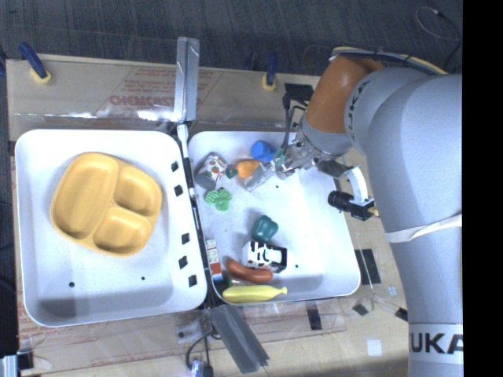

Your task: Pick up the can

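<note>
The can [211, 169] is small and grey with a red and white label. It lies on its side at the upper left of the right bin [330, 234], close to the divider. My gripper [271, 170] is low in the bin's upper middle, to the right of the can and apart from it. Its tip is beside an orange fruit-like item [246, 168] and just below a blue object [262, 150]. Nothing can be seen held in it.
Also in the right bin are a green item [220, 199], a teal pepper [264, 228], a black and white object [267, 254], a sausage [248, 271] and a banana [253, 293]. A yellow sectioned tray [106, 203] sits in the left bin [47, 289].
</note>
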{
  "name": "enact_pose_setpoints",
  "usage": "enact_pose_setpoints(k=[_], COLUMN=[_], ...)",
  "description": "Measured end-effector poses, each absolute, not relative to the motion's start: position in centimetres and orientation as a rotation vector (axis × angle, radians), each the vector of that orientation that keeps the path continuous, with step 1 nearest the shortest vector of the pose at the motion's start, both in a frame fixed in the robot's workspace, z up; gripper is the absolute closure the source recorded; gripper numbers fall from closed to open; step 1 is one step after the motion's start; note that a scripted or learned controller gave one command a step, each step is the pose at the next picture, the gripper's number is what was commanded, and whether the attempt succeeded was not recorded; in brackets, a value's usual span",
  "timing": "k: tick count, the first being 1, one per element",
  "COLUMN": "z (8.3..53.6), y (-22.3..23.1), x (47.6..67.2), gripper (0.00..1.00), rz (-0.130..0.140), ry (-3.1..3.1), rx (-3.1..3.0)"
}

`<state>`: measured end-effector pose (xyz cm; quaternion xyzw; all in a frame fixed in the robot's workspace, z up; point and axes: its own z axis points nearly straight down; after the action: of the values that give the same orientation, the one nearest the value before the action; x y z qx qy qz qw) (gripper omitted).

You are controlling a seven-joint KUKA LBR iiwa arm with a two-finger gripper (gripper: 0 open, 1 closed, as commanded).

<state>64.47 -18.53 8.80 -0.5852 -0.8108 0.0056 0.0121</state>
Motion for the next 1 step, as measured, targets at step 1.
enact_pose_setpoints(k=[1], z=[8.62], y=[-16.22], x=[64.79], gripper=[0.0], rz=[0.03], ry=[-2.516], rx=[-1.836])
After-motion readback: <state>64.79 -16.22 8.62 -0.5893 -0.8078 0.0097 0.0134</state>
